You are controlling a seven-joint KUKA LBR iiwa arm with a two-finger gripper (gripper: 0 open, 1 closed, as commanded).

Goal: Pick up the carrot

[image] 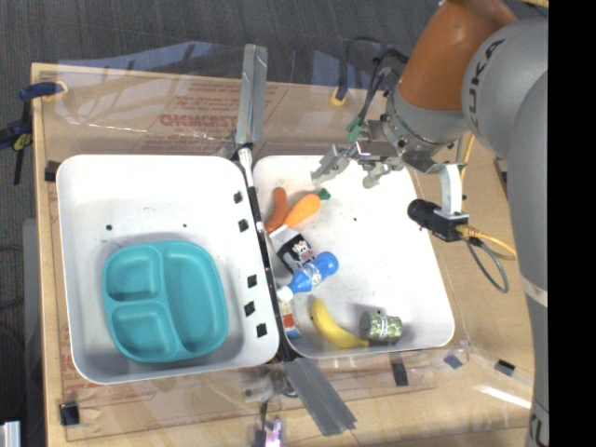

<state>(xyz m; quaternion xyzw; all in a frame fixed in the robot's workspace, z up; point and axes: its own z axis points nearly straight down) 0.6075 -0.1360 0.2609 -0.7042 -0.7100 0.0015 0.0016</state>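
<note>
One smooth tapered orange carrot (303,209) with a green tip lies just below-left of the metal two-finger gripper (352,168), long axis slanting, green end toward the spread, empty fingers.

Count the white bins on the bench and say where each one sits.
2. The left bin holds a teal tray; the right bin holds the carrot, beside the gripper.

The left bin (84,184) is holding a divided tray (166,298). In the right bin (410,277), the carrot (300,210) is lying near the divider, a bottle (312,273) before it, a banana (333,329) and can (380,325) nearest the front. The hand (354,168) is hanging behind the carrot.
</note>
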